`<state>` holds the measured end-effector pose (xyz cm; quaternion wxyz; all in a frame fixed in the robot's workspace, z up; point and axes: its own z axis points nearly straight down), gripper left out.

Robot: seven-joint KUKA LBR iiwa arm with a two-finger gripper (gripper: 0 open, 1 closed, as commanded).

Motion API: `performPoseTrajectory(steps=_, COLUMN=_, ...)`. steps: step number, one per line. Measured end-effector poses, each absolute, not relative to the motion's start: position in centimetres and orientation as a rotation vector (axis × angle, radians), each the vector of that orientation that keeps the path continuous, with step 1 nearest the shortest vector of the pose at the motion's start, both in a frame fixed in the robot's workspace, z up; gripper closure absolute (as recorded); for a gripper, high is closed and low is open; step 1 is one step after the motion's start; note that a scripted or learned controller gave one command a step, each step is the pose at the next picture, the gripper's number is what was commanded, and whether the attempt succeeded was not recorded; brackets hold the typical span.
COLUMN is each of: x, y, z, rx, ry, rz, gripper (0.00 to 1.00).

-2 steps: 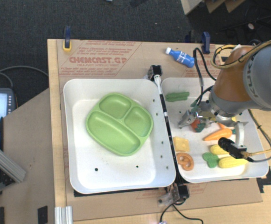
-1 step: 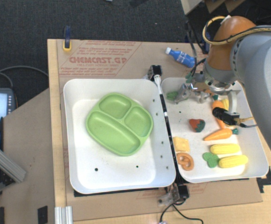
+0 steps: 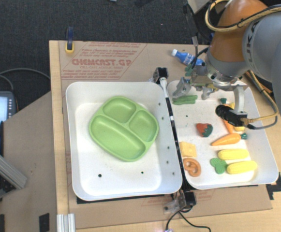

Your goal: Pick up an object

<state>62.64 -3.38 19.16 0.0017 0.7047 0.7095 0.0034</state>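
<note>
The right bin [image 3: 263, 144] holds several toy foods. A green pea pod [image 3: 184, 99] lies at its back left, a red strawberry [image 3: 204, 129] in the middle and an orange carrot [image 3: 226, 139] to the right. Two yellow corn cobs [image 3: 237, 161], a green piece [image 3: 218, 165], a pretzel [image 3: 192, 166] and a yellow cracker [image 3: 187, 150] lie along the front. My gripper [image 3: 194, 89] hangs over the back of this bin, open, with one finger [image 3: 182, 86] just above the pea pod. Nothing sits between the fingers.
The left bin [image 3: 77, 144] holds a green divided plate [image 3: 123, 128]. A black ridge [image 3: 170, 124] separates the bins. A blue and white object [image 3: 184, 57] lies on the cardboard behind the right bin. A black cable fitting [image 3: 229, 114] hangs from the wrist over the right bin.
</note>
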Motion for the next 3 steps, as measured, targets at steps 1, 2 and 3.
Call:
performPoseTrajectory(steps=1, x=57.0, y=-1.7, z=18.4, rx=2.226, ry=2.225, rz=-0.005, gripper=0.0)
performPoseTrajectory(steps=2, x=49.5, y=-6.4, z=18.4, rx=2.234, ry=2.218, rz=-0.008, gripper=0.0)
performPoseTrajectory(steps=3, x=49.9, y=-11.6, z=8.1, rx=2.229, ry=2.213, rz=-0.004, gripper=0.0)
